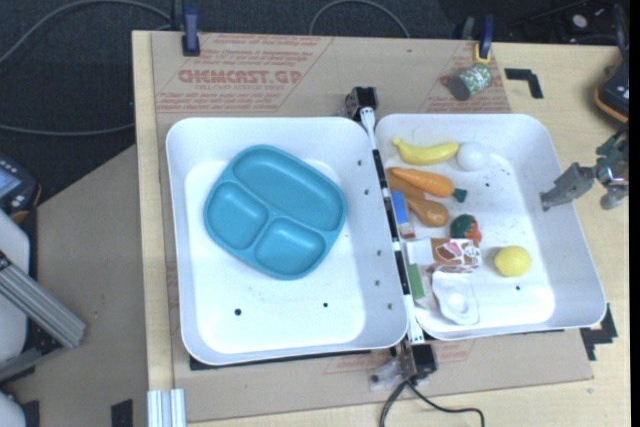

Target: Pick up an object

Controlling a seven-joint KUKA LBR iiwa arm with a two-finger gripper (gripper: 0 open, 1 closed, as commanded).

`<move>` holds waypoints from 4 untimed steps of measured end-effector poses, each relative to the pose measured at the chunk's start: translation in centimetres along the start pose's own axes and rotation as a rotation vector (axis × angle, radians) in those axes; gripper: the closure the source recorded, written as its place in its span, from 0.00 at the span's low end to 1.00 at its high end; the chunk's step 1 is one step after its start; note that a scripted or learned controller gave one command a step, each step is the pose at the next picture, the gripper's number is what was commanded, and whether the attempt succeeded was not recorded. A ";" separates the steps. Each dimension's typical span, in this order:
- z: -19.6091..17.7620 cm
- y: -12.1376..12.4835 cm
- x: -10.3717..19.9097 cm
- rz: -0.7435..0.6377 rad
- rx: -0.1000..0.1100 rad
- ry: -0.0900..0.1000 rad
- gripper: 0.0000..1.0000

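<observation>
Two white bins [200, 315], one blue tray [275, 211], one banana [425, 152], one carrot [422, 181], claw [590, 177] fingers spread apart

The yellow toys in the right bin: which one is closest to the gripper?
The round yellow lemon, lying near the bin's front right, is closest to the gripper at the right rim. The long banana lies farther off, at the back left beside a white egg.

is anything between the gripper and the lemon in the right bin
Nothing visible. The gripper sits over the right bin's right edge, and bare white floor lies between it and the lemon. The carrot, banana and other toys lie further left, off that path.
</observation>
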State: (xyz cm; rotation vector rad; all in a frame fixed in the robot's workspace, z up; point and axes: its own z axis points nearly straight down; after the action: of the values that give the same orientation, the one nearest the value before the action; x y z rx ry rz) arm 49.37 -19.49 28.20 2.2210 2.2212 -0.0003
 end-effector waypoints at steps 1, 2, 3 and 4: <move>17.6 -0.6 1.8 0.000 -0.018 -0.006 0.00; 18.2 -0.1 7.0 0.005 -0.041 -0.007 0.00; 12.6 5.2 1.4 0.000 -0.012 -0.007 0.00; 20.1 3.2 4.5 -0.001 0.006 0.004 0.00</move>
State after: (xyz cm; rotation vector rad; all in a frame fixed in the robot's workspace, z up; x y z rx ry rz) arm 52.58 -15.01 8.07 2.2249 2.2263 -0.0026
